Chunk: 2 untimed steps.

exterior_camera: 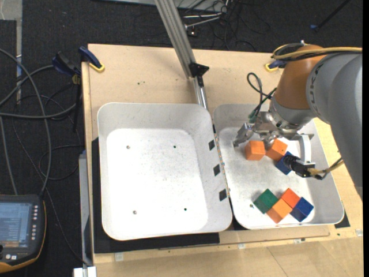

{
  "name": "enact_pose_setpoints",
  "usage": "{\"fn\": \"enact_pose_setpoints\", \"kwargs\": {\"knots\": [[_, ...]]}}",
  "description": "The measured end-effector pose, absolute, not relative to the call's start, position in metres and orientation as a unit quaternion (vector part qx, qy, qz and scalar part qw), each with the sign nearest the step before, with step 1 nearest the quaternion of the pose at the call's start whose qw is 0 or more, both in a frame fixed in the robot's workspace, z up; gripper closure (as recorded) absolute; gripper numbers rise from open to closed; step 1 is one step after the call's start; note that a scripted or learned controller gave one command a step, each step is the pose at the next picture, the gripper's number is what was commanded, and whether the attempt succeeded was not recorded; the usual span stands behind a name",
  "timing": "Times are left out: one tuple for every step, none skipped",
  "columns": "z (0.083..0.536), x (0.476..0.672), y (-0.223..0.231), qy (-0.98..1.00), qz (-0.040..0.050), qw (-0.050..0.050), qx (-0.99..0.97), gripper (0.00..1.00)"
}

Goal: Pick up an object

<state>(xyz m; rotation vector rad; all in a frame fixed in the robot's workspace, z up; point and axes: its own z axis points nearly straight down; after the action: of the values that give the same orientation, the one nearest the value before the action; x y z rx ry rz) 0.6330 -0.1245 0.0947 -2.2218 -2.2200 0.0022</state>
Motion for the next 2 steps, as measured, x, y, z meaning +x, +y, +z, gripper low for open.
{"fn": "enact_pose_setpoints", "kwargs": {"knots": [[0.106, 0.634, -0.125, -0.706, -0.0004, -0.001, -0.708, 1.0], [0.156, 0.635, -0.115, -0.708, -0.0018, -0.002, -0.706, 1.0]]}}
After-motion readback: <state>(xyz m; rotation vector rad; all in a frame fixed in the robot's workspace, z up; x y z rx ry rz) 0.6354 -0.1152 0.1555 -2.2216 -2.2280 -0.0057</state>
